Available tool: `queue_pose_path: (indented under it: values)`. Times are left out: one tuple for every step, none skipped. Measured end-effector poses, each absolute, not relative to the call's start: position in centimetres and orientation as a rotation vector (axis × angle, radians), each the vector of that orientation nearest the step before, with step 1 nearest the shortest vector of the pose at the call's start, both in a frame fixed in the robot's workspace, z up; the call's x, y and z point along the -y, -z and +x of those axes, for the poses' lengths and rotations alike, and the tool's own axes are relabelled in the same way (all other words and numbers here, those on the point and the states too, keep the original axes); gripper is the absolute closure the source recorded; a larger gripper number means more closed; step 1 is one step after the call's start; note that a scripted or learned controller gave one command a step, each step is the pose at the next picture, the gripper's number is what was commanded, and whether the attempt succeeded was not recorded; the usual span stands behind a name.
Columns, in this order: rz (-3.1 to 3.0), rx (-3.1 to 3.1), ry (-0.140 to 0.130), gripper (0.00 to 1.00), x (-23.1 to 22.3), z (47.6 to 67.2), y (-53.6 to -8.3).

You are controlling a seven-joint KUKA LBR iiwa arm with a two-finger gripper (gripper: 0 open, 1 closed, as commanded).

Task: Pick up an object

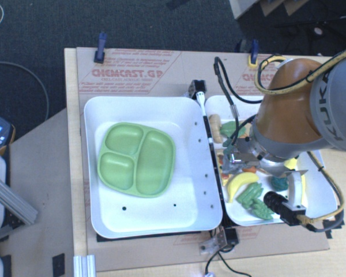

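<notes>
Reaching down into the right bin [326,203], the gripper [237,156] hangs over a heap of toy food beside a banana [242,183], likely hunting a pick, its jaw state untellable, while the green divided plate [136,159] occupies the left bin [98,212].

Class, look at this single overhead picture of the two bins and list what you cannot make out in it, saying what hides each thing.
1. The pincer, camera view: the arm's orange band and wrist cover it, so its state is unreadable.
2. Much of the right bin, camera view: the arm hides it, with any toys beneath.
3. The toy by the divider: partly behind cables, kind unclear.
4. The yellow banana: its upper end is tucked under the wrist.
</notes>
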State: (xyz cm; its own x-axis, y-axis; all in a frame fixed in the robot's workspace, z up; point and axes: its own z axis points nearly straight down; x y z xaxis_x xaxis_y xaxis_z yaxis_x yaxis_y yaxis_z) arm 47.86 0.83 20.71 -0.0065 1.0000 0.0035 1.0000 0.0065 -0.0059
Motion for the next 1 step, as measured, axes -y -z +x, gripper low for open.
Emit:
queue_pose_path:
  values:
    - [-2.22,2.235,0.021,1.0,-4.18,48.09,-33.9]
